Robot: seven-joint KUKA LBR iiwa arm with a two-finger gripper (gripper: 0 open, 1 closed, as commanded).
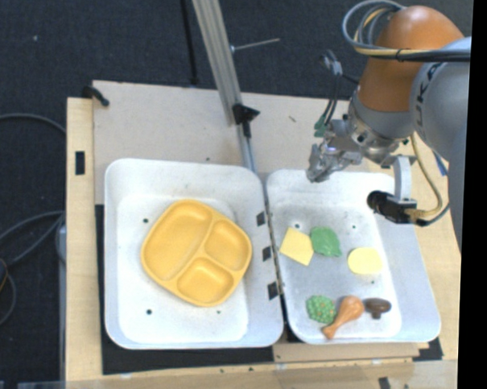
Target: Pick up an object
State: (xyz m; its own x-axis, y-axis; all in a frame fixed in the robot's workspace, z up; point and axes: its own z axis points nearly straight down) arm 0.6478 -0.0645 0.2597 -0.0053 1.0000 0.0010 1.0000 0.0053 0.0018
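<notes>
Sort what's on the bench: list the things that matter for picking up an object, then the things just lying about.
For the job:
gripper, above the right bin's far edge
right bin
yellow square piece
green leafy piece
yellow round piece
green broccoli-like piece
toy drumstick
small brown piece

Lying about:
left bin
yellow divided plate

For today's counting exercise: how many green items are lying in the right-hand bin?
2. One green piece lies mid-bin between the yellow square and the yellow round piece. The other green piece sits near the front edge, touching the toy drumstick. None appears hidden.
</notes>
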